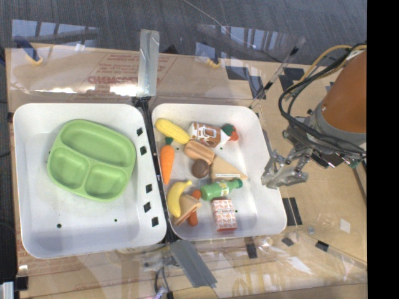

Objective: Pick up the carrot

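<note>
The carrot [167, 162] is orange with a small green top. It lies lengthwise along the left wall of the right bin [269, 205], between a yellow corn cob [171, 131] above it and a banana [177, 195] below it. My gripper [283, 172] hangs just beyond the right rim of that bin, well to the right of the carrot. Its fingers stand open with nothing between them.
The right bin also holds a brown-and-white carton [206, 134], a bun [199, 151], a wedge [227, 169], a green bottle [220, 190] and a red box [224, 215]. A green divided plate [92, 159] lies in the left bin [31, 229]. Cables [299, 98] loop above the gripper.
</note>
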You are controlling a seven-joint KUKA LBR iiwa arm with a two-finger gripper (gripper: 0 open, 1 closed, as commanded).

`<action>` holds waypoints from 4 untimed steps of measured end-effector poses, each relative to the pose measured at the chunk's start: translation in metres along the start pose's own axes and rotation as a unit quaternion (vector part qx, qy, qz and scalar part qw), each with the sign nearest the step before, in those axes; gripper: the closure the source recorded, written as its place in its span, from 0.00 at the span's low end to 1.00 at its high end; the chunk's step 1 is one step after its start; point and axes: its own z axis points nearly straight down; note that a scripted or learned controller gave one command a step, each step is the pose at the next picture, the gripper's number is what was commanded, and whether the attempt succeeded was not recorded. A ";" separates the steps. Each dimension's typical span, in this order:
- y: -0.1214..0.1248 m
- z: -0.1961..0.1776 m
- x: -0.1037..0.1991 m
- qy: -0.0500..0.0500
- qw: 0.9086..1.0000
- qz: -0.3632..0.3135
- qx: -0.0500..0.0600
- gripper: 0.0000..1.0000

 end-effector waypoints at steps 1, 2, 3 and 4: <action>-0.001 -0.021 -0.001 0.000 0.985 -0.172 0.000 1.00; 0.009 0.064 0.008 0.000 0.964 -0.267 -0.005 1.00; 0.008 0.038 0.007 0.000 0.923 -0.385 -0.001 1.00; 0.012 0.084 0.005 -0.001 0.877 -0.481 -0.006 1.00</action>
